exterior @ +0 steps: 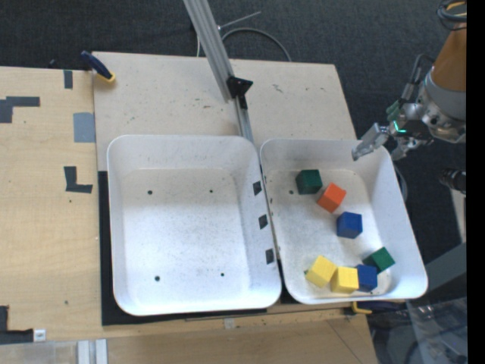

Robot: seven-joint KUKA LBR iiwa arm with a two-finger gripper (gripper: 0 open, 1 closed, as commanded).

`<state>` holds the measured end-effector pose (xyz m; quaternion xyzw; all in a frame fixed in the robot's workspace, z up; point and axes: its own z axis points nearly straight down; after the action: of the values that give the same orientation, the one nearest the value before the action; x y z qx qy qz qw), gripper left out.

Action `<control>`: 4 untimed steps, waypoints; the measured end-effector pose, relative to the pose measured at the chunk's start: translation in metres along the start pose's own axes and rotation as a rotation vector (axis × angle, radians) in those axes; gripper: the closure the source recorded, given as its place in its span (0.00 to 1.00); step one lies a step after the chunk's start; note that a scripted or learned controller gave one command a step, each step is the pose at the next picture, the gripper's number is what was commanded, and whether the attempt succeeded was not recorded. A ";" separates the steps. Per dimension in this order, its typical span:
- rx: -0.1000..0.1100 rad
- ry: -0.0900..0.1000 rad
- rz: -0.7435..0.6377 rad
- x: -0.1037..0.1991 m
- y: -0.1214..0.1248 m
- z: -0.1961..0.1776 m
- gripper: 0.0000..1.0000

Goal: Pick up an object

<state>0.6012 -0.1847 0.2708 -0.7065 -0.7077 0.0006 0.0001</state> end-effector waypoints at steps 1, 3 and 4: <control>0.006 0.001 0.001 -0.003 0.005 0.062 0.00; 0.007 0.002 0.000 0.009 -0.004 0.176 0.00; 0.002 0.002 -0.001 0.010 -0.003 0.162 1.00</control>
<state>0.5981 -0.1752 0.1089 -0.7062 -0.7080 0.0006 0.0014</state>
